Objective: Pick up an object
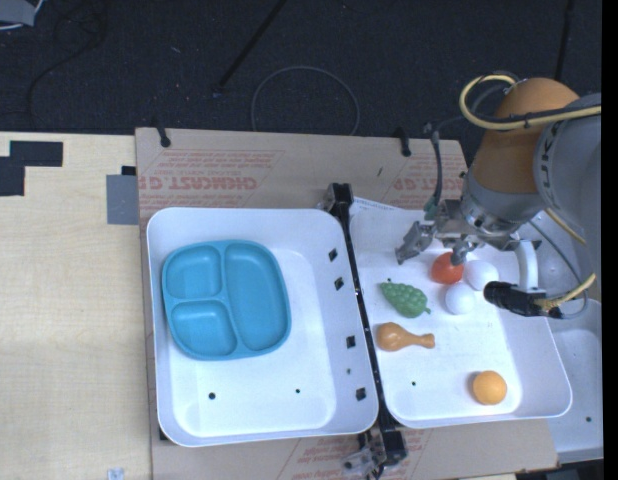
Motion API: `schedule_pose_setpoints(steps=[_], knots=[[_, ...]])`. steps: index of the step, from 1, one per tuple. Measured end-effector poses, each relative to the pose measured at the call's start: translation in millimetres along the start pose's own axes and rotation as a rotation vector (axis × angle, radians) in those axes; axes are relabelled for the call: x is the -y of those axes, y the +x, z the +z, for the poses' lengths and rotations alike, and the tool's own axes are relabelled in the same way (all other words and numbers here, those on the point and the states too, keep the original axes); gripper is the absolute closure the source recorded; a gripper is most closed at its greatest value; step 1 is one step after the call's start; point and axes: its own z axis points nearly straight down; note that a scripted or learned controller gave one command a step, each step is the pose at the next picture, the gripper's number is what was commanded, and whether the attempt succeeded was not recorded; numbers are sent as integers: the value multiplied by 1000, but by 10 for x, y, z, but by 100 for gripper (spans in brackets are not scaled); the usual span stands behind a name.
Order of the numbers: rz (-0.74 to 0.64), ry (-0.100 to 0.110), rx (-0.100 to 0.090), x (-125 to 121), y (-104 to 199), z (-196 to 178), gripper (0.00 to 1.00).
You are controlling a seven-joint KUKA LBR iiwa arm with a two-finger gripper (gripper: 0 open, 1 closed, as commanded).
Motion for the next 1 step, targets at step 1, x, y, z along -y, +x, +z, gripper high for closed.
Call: schedule_pose_setpoints(steps=[1], knots=[[-5, -2, -1, -42, 57, 621, 0]])
